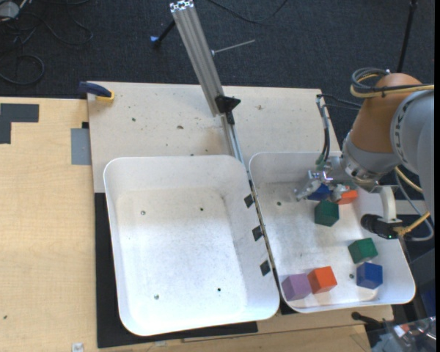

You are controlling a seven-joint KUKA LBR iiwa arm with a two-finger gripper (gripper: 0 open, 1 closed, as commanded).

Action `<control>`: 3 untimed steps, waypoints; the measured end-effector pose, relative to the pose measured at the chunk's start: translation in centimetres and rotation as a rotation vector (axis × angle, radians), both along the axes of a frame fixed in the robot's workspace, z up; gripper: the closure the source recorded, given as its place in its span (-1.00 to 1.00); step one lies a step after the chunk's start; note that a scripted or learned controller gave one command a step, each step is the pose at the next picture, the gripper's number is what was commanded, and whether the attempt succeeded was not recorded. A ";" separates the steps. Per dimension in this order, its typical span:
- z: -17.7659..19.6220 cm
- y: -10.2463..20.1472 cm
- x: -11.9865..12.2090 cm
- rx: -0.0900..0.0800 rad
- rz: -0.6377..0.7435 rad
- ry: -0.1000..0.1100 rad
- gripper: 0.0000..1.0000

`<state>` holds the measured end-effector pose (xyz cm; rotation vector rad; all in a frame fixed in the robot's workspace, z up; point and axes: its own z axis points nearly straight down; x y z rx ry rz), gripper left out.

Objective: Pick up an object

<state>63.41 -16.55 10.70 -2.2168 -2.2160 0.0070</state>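
Observation:
My gripper point(317, 185) hangs low over the back part of the right bin point(279, 169), at the end of the grey and orange arm point(381, 134). A small blue block point(322, 193) lies right under it, partly hidden by it. An orange block point(347, 195) peeks out just to its right. A dark green cube point(326, 213) sits just in front of the gripper. Nearer the front lie a green cube point(362, 250), a blue cube point(369, 275), an orange cube point(323, 279) and a purple cube point(295, 286).
The left bin point(132, 173) stands beside the right one, with black clips point(257, 232) along the shared wall. A slanted aluminium bar point(202, 61) rises behind the bins. A blue and yellow tool point(95, 89) lies at the bench's back left corner.

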 end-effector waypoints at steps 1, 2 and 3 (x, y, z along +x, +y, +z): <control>-1.7 0.1 0.0 -0.002 0.000 -0.004 -1.00; -0.8 0.0 -0.1 -0.001 -0.003 0.000 1.00; 5.1 -0.2 0.8 -0.003 0.000 -0.011 1.00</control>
